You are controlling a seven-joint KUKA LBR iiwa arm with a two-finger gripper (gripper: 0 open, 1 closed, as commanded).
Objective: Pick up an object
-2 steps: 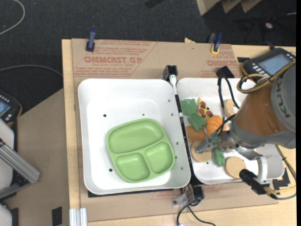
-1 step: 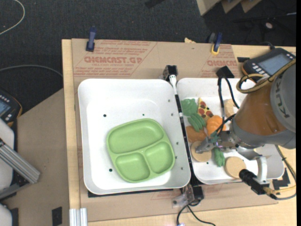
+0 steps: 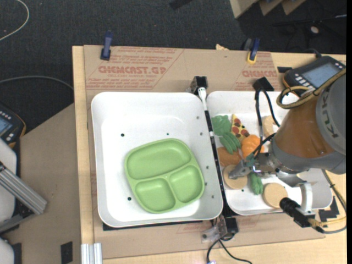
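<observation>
The right bin (image 3: pixel 234 99) holds several toy foods. A green leafy piece (image 3: pixel 223 126) and a pizza slice (image 3: pixel 238 127) lie at its back left, with an orange ball (image 3: pixel 251 144) and a brownish-orange piece (image 3: pixel 227 156) below them. Tan discs sit nearer the front (image 3: pixel 235 182) (image 3: pixel 272 194), beside a small green piece (image 3: pixel 256 183). My gripper (image 3: pixel 242 169) hangs low over the left-centre of this bin, just above the tan disc and beside the orange ball. The arm's grey and orange body (image 3: pixel 300 136) hides the bin's right half.
The left bin (image 3: pixel 110 110) bears a green divided plate (image 3: pixel 162 175). A black divider clamp (image 3: pixel 200 84) sits between the bins at the back. Blue clamps (image 3: pixel 106 45) (image 3: pixel 253 49) hold the cardboard base. A handheld controller (image 3: pixel 313 75) and cables lie at the right.
</observation>
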